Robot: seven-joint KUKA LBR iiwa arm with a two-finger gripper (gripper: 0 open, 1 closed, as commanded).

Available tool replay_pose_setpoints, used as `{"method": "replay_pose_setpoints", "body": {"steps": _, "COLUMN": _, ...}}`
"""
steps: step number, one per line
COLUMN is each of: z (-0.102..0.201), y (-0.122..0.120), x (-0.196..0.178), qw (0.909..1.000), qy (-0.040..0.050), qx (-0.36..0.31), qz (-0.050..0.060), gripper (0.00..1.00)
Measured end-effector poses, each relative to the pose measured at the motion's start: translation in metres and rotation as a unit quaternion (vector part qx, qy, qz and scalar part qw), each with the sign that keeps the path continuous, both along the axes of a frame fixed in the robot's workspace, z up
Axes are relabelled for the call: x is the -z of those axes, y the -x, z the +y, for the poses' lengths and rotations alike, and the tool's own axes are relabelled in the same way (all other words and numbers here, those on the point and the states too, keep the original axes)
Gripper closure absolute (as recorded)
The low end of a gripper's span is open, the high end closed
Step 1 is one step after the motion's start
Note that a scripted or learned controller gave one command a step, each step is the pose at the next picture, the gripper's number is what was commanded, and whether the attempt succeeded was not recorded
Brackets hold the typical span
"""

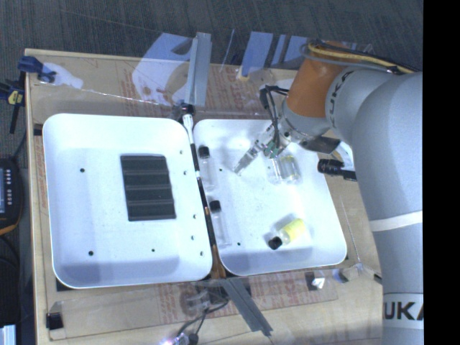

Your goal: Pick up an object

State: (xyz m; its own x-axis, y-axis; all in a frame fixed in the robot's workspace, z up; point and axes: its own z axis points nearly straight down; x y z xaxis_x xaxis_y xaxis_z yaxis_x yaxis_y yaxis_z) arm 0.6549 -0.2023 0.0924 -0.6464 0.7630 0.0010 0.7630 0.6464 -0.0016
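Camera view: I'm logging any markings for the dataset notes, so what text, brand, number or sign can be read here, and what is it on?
"UKA": white letters low on the grey robot arm, cut off at the frame edge, so the word is partial.
Small yellow bottle with a black cap in the right bin: any label is too small to read.
Dark device at the left edge: its markings are too blurred to read.

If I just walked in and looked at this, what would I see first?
Probably the big grey arm with its orange band, reaching in from the right over the right bin. Next, the dark ridged block in the middle of the left bin, and the little yellow bottle near the right bin's front.
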Motion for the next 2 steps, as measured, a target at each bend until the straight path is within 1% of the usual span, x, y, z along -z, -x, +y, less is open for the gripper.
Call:
{"method": "replay_pose_setpoints", "body": {"steps": 1, "z": 0.029, "y": 0.002, "x": 0.001, "qw": 1.0000, "qy": 0.0000, "qx": -0.001, "qz": 0.001, "gripper": 0.00}}
{"method": "replay_pose_setpoints", "body": {"steps": 2, "z": -0.007, "y": 0.003, "x": -0.029, "qw": 0.9999, "qy": 0.0003, "qx": -0.016, "qz": -0.002, "gripper": 0.00}}
